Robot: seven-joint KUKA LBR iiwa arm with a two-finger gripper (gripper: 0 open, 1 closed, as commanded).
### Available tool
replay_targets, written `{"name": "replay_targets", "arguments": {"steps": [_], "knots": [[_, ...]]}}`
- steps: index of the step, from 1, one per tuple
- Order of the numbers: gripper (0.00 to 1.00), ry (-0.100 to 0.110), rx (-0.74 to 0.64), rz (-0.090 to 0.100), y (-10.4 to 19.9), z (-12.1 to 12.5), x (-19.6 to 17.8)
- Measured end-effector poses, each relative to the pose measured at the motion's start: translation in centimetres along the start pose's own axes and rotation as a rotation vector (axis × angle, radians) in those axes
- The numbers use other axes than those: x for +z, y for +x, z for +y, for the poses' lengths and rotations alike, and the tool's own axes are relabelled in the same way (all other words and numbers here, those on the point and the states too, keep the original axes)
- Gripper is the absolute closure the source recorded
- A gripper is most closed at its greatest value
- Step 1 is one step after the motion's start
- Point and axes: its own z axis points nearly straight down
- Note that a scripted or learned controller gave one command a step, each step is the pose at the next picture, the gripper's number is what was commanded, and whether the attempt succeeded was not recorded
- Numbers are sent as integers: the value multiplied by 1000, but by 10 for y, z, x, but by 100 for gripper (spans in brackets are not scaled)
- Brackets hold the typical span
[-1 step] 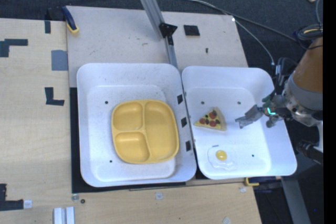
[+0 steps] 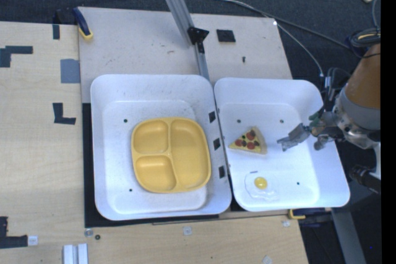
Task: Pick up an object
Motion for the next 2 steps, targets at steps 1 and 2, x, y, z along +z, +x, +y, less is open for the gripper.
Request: {"name": "replay_targets", "arguments": {"steps": [1, 2], "knots": [[0, 3, 0, 1, 3, 7, 47], [0, 4, 1, 1, 1, -2, 95]]}}
